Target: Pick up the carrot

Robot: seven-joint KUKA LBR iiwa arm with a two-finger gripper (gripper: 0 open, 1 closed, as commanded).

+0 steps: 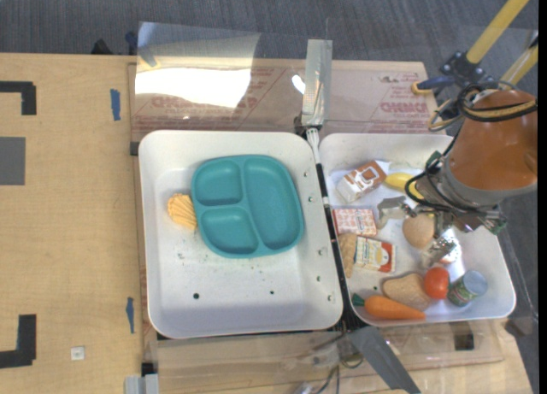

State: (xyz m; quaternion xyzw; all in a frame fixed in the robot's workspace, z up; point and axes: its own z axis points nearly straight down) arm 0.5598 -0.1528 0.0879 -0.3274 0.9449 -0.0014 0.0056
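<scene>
— At the near rim of the right bin [504,285], we log the carrot [394,308]: lying flat, thick end toward the divider between the bins, tip pointing along the rim toward the tomato [436,282].

— And the gripper [438,234]?

— Farther back from that rim, hanging over the middle of the bin beside a potato [418,230]. We cannot tell whether it is apart or together; the wrist and cables hide it. Nothing visible is in its grasp.

— So the bearing?

— The carrot lies toward the near rim and a little toward the divider from the gripper. Its long axis runs along the rim, so we judge the grasp should cross it. A bread piece [405,288] touches the carrot's far side: little room there.
</scene>
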